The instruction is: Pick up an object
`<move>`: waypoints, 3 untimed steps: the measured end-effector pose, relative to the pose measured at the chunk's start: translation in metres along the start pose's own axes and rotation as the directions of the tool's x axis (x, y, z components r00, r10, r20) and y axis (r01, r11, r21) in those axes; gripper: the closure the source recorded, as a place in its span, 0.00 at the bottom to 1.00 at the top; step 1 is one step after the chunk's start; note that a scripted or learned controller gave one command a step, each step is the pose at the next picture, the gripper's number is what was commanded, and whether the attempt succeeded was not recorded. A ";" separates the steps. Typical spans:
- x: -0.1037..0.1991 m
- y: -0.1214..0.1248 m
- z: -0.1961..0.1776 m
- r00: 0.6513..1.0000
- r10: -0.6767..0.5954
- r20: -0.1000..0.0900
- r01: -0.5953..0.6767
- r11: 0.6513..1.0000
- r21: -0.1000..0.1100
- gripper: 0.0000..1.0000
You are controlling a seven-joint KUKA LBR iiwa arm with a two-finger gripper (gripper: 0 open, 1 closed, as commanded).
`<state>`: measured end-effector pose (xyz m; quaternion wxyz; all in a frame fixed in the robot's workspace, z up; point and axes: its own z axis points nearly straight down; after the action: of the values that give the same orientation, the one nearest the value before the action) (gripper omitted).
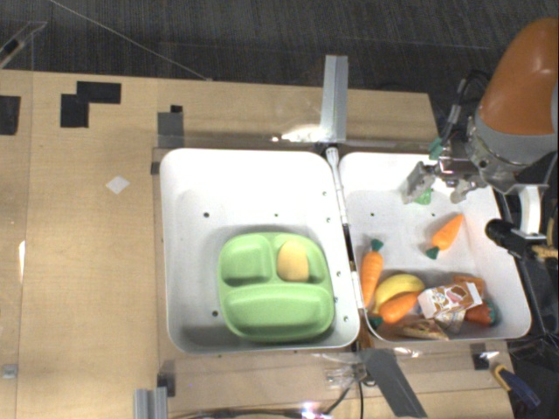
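Two shallow white plastic bins with rounded corners are seen side by side on a pale wooden bench [79, 260]. In the left bin [188, 234] a light green sectioned tray [262, 308], smooth and moulded into three compartments, is placed toward 6 o'clock; a rounded yellow lemon-like fruit [294, 260] is seated in the tray's 2 o'clock compartment.

In the right bin [384, 216] toy foods are gathered toward 6 o'clock. A slim orange carrot [371, 271] with a green top is laid along the 9 o'clock wall. A curved yellow banana [398, 287] is set just beside it, touching a second orange carrot [398, 307] below. A crinkled printed packet [449, 301] is lying at 5 o'clock over an orange item. Apart from these, near the bin's centre, a small orange carrot [447, 233] is lying tilted.

The gripper [444, 180] is positioned at the right bin's 1 o'clock corner, below the arm's glossy orange band [522, 81]. Its metal fingers are spread apart, with nothing seen between them.
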<state>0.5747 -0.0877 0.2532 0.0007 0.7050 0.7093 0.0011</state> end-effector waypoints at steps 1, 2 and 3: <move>-0.063 -0.010 0.068 0.997 0.073 0.000 -0.073 0.997 0.001 0.00; -0.099 0.013 0.118 0.993 0.117 0.000 -0.117 0.993 0.000 0.00; -0.107 0.015 0.163 0.988 0.153 0.001 -0.153 0.988 -0.006 0.00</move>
<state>0.5912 -0.1947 0.0906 0.0035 0.7573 0.6531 0.0027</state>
